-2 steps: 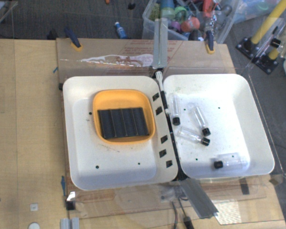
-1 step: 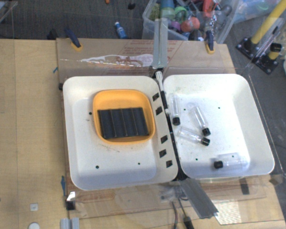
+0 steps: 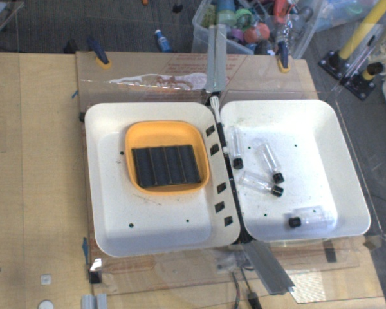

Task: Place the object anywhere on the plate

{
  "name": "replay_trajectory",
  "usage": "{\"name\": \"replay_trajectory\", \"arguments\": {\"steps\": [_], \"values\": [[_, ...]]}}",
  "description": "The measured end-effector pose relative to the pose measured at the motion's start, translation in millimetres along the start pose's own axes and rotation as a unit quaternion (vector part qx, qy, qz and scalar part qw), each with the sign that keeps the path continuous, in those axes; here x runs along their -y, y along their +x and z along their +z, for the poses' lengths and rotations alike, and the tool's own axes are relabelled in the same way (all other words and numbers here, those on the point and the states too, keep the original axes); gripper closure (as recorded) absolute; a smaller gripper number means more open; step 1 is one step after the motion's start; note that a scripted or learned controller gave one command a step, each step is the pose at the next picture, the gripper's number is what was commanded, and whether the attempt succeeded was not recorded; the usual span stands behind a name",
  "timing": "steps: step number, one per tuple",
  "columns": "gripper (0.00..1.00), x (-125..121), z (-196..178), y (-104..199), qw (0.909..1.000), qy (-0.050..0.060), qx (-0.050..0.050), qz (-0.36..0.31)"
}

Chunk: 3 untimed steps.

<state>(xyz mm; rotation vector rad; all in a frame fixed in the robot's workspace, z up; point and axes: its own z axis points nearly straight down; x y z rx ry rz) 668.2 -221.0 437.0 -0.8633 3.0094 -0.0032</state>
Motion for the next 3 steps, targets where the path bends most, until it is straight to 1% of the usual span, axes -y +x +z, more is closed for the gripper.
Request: {"name": "replay_trajectory", "arguments": {"steps": [1, 2, 3], "values": [[1.0, 0.2, 0.0, 0.3, 0.9866, 0.0, 0.0, -0.163], [1.0, 0.1, 0.4, 0.2, 0.9472, -0.001, 0.0, -0.321], [1.0, -1.1, 7.4, 1.9, 0.8695, -0.005, 0.0, -0.494]]}}
